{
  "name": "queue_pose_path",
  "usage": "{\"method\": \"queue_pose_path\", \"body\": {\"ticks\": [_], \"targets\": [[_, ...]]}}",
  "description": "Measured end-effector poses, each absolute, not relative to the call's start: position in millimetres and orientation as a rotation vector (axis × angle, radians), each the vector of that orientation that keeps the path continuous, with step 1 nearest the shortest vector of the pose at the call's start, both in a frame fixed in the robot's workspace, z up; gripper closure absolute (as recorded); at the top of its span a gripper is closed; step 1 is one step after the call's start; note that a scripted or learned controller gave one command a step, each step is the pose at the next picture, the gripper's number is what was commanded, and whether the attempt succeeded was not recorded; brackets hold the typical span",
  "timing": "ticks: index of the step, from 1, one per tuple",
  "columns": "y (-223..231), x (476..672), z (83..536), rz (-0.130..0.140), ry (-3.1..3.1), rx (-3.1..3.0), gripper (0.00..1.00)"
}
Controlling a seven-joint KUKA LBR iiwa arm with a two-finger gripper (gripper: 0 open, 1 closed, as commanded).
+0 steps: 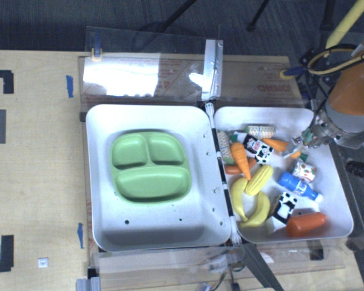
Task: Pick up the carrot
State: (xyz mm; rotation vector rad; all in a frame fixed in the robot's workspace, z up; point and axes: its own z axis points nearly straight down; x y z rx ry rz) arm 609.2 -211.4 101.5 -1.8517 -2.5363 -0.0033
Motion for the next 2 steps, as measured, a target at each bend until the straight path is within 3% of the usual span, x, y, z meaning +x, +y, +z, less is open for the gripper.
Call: {"method": "queue_pose_path", "body": {"ticks": [1, 2], "targets": [[-210.5, 609.3, 101.5, -0.005, -2.535, -1.849, 0.00], [-211.6, 610.1, 108.8, -0.004, -2.534, -1.852, 1.00]]}}
